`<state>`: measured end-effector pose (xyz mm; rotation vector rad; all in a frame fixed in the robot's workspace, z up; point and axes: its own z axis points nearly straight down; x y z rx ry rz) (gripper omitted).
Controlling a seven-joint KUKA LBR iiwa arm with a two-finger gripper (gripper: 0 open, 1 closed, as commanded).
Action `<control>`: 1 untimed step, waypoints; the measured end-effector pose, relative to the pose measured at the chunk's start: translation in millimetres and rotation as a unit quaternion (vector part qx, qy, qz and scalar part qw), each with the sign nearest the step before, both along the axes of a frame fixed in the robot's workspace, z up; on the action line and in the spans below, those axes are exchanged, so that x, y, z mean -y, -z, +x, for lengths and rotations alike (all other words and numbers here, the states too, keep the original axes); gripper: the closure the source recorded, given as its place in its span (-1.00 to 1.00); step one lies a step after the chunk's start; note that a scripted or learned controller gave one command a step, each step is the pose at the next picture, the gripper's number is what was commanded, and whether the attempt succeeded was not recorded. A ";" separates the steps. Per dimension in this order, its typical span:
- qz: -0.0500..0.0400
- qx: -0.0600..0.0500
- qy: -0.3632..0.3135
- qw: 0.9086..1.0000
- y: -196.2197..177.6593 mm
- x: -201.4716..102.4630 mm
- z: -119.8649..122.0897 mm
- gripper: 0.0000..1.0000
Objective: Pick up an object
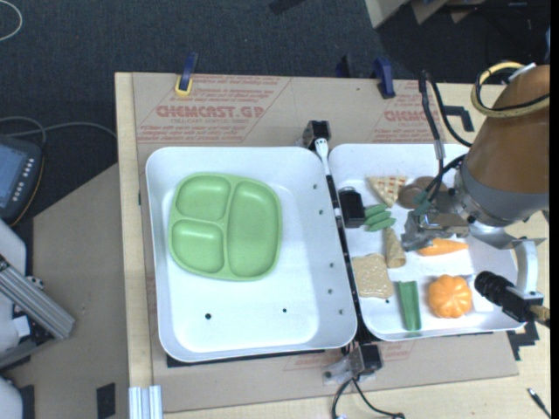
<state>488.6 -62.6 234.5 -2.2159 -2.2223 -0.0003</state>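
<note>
At right of frame we see the pincer [423,225] low in the right bin [489,326], above a carrot [441,248] the wrist partly hides; we cannot tell its grip. Nearby lies a small pumpkin [450,295]. The cardboard-topped bench [218,103] stands on dark carpet [131,16].

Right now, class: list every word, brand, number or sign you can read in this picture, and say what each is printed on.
"CHEMCAST G.P" in red, on the brown board behind the left bin.
A second red print on the same board behind the right bin: cut off by the arm, unreadable.
Smaller red lines above and below the brand name: too blurred to read.
The dark screen at the left edge: nothing readable.
</note>
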 end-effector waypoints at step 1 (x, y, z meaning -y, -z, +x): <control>-0.001 -0.001 0.002 1.000 17.8 3.8 -2.7 1.00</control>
